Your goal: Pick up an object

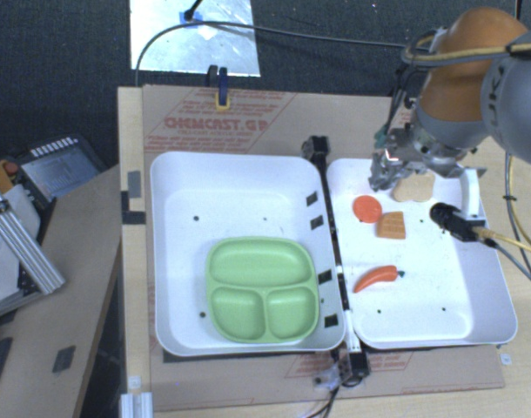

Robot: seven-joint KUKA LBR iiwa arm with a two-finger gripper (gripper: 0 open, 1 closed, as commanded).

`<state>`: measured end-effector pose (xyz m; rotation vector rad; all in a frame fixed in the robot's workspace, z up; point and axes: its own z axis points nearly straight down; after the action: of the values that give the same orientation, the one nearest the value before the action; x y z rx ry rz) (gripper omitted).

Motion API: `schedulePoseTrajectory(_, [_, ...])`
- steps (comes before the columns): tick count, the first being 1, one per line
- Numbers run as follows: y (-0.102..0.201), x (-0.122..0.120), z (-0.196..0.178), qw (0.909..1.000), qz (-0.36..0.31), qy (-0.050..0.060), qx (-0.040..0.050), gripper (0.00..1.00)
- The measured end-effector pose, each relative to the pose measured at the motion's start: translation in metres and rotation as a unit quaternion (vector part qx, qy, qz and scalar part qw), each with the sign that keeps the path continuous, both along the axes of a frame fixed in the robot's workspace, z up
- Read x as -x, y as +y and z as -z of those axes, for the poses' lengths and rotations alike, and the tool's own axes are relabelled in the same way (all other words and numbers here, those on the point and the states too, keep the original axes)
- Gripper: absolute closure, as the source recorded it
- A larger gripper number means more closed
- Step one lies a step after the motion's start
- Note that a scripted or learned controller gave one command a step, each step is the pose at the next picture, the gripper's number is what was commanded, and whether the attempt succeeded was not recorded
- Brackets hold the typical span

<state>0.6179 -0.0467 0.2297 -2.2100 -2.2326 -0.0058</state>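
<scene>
The pincer (383, 179) hangs low over the far left corner of the right bin (440, 307), its dark tips close to the bin floor; whether it is released or clenched cannot be told from this angle, and nothing shows between its tips. Just to its right lies a pale tan piece like bread (415, 187), partly under the wrist. Just below the tips sits a round red-orange object like a tomato (366, 208), touching an orange cracker-like square (391, 225). Nearer the front lies an orange-red chili pepper (375, 277), apart from the others. The left bin (174, 233) carries a green divided plate (261, 287) with three compartments. Both bins rest on the surface (131, 129).
</scene>
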Motion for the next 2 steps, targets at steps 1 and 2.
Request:
schedulePoseTrajectory(1, [0.047, 0.008, -0.005, 1.0000, 0.000, 0.001, 0.0002, 1.00])
schedulePoseTrajectory(2, [0.093, 0.010, 0.007, 1.0000, 0.001, 0.001, 0.0004, 1.00])
